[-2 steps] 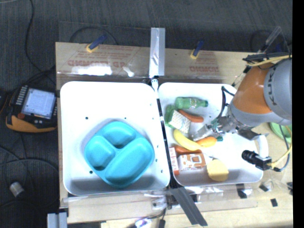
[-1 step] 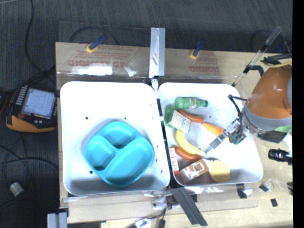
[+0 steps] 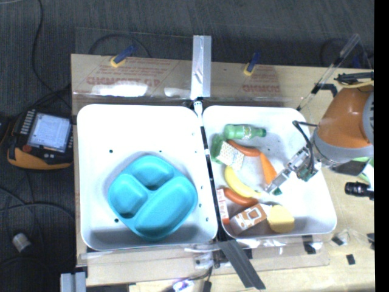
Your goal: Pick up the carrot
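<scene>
No text can be read with certainty. The clear sheet taped across the cardboard behind the bins carries two lines of faint reddish capital lettering, one to the left and one to the right of the upright metal strip; the letters are too blurred to make out. The brown and white carton in the right bin has a printed label, illegible at this size. The small device on the floor to the left has a lit screen with no readable characters.
</scene>
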`<state>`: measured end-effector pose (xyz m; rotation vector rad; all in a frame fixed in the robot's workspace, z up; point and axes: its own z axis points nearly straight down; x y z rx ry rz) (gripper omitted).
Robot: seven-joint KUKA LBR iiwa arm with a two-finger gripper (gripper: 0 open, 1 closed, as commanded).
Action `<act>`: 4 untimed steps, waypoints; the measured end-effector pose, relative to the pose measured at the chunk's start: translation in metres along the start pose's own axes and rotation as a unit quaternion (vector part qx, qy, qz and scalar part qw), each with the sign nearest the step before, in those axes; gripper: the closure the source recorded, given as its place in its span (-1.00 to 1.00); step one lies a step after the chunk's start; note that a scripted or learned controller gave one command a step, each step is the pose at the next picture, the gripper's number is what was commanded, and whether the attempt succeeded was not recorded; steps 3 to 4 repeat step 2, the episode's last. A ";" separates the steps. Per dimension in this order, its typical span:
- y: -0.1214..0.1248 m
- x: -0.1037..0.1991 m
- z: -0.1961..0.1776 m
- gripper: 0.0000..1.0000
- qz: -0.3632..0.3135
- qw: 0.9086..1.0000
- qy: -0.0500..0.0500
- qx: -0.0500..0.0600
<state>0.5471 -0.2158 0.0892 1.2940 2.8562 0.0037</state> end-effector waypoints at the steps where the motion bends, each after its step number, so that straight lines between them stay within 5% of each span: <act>1: 0.003 -0.001 -0.012 1.00 0.000 1.000 -0.002 -0.004; 2: 0.025 -0.023 -0.117 1.00 -0.073 0.997 0.002 0.001; 4: 0.025 -0.023 -0.117 1.00 -0.073 0.997 0.002 0.001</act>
